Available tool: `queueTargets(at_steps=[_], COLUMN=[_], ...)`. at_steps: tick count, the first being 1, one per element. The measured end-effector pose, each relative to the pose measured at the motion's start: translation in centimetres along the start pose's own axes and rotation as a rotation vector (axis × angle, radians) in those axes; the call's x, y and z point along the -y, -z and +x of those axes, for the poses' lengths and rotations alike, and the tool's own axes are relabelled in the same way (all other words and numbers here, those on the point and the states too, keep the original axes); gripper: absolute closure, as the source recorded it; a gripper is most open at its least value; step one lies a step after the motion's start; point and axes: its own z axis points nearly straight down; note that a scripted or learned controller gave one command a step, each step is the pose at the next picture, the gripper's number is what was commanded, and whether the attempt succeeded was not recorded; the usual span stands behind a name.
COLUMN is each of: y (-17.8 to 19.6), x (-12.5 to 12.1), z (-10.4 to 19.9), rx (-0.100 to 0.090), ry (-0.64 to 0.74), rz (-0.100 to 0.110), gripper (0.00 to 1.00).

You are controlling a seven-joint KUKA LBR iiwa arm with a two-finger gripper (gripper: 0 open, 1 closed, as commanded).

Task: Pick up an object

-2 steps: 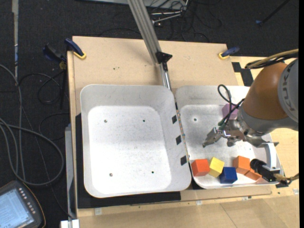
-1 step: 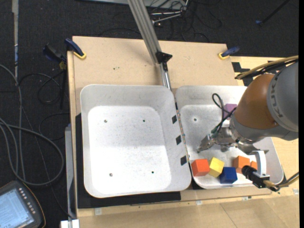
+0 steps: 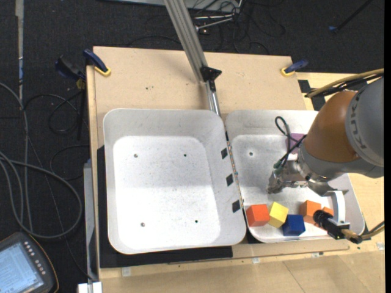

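In the right bin (image 3: 256,142) several small blocks lie along the front wall: an orange block (image 3: 258,214), a yellow block (image 3: 278,213), a blue block (image 3: 294,225) and another orange block (image 3: 313,209). A purple object (image 3: 297,139) peeks out behind the arm. My gripper (image 3: 276,184) hangs low over the bin floor, just behind the yellow block and apart from it. The arm's grey and orange wrist covers the bin's right side.
The left bin (image 3: 162,176) sits beside the right one, with black clips along the shared rim. A metal pole (image 3: 186,32) slants in from the back. A black cable loops above the wrist. Clamps hold the wooden bench at its back corners.
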Motion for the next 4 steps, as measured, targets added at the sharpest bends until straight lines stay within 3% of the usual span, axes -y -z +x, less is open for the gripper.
queueTargets(at_steps=[1,3,4], y=[6.3,14.5,13.7], x=[-0.4,-1.3,-2.0], z=[0.3,0.6,5.9], rx=[0.002,0.002,-0.001], ry=[0.005,0.005,0.009], rz=[-0.005,-0.004,0.003], gripper=[1.00,1.00,1.00])
